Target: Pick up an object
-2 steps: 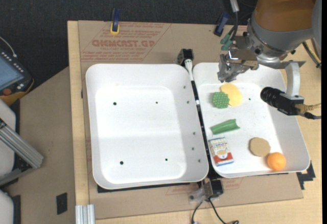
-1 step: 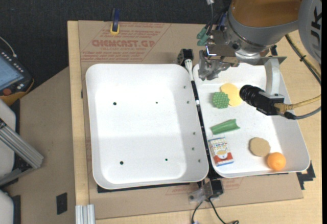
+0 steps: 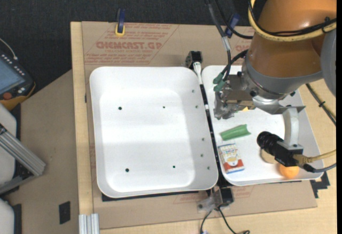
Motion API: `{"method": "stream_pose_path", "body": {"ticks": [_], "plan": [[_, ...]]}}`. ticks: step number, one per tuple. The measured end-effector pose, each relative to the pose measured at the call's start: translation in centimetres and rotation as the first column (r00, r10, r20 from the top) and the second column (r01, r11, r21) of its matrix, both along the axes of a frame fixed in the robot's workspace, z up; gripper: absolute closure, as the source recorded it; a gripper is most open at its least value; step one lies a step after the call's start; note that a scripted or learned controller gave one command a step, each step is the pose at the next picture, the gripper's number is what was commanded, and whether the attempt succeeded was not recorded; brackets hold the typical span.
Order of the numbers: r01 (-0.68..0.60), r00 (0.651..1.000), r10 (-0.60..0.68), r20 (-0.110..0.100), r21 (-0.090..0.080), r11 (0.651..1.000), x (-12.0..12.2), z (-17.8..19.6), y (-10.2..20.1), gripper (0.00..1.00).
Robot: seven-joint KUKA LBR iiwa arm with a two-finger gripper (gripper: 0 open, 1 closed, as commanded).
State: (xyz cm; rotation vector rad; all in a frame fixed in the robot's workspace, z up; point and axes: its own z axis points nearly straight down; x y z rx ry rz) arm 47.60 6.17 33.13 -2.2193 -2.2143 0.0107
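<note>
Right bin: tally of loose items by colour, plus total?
Green: 1, the green piece
Orange: 1, the ball
White with blue and orange print: 1, the small box
Total: 3

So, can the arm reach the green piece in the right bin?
Probably yes: the green piece lies in the open, apart from the box, and the tool hangs close by with nothing between.
</note>
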Motion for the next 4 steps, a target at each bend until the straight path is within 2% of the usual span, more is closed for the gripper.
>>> {"method": "stream_pose_path", "body": {"ticks": [1, 2, 3, 4], "plan": [[-0.007, 1.000, 0.007, 0.018, 0.003, 1.000, 0.4, 6.8, 3.9, 1.00], [-0.006, 1.000, 0.006, 0.018, 0.003, 1.000, 0.4, 13.5, 7.0, 1.00], [0.001, 1.000, -0.001, 0.003, -0.002, 1.000, 5.5, 6.2, 5.8, 1.00], [0.001, 1.000, -0.001, 0.005, 0.000, 1.000, 1.7, 6.0, 2.2, 1.00]]}}
